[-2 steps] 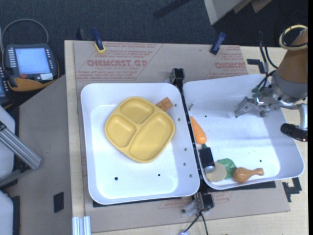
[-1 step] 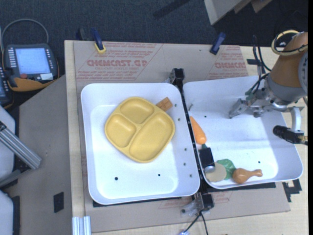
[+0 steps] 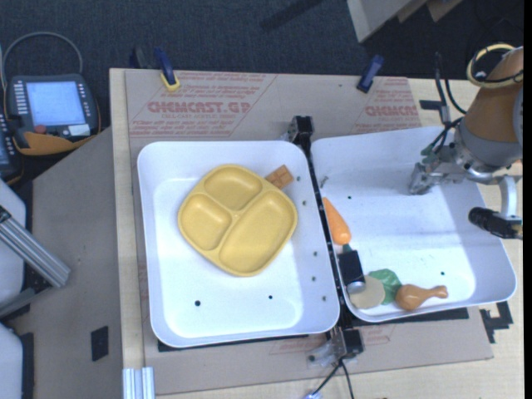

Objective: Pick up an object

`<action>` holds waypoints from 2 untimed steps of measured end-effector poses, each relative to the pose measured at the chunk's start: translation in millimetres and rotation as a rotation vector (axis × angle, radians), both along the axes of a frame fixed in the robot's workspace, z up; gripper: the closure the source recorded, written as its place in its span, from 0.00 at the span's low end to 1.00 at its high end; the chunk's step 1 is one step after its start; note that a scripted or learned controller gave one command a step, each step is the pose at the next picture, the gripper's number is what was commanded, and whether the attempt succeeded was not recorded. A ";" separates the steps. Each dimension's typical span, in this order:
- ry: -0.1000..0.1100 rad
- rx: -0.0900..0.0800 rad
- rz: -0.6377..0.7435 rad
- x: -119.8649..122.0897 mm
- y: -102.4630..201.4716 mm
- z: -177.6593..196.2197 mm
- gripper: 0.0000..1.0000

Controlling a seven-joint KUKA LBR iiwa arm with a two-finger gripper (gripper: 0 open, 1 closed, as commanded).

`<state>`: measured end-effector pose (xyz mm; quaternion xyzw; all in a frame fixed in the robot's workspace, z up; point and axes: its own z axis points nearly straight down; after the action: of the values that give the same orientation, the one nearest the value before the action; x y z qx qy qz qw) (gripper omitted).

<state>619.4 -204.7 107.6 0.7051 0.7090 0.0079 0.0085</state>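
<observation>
My gripper [image 3: 426, 179] hangs over the far right part of the right bin [image 3: 416, 231], with bare white floor beneath it. It stands well apart from every object. An orange carrot [image 3: 336, 220] lies along that bin's left wall. At the near left corner sit a black block [image 3: 350, 266], a pale round piece [image 3: 368, 293], a green item [image 3: 387, 279] and a brown drumstick [image 3: 421, 293]. A yellow divided plate [image 3: 238, 220] fills the middle of the left bin [image 3: 224, 314], with a small brown block [image 3: 279, 176] at its far right edge.
The grey arm with its orange band [image 3: 490, 110] comes in over the right bin's far right corner. A black part [image 3: 495, 221] juts over that bin's right rim. A teach pendant [image 3: 51, 110] lies off the bench at far left.
</observation>
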 end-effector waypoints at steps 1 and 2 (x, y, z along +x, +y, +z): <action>0.018 -0.002 -0.004 3.1 5.9 45.1 1.00; 0.015 -0.002 -0.004 15.0 4.5 99.8 1.00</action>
<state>634.4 -200.2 207.3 0.7065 0.7077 0.0018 0.0041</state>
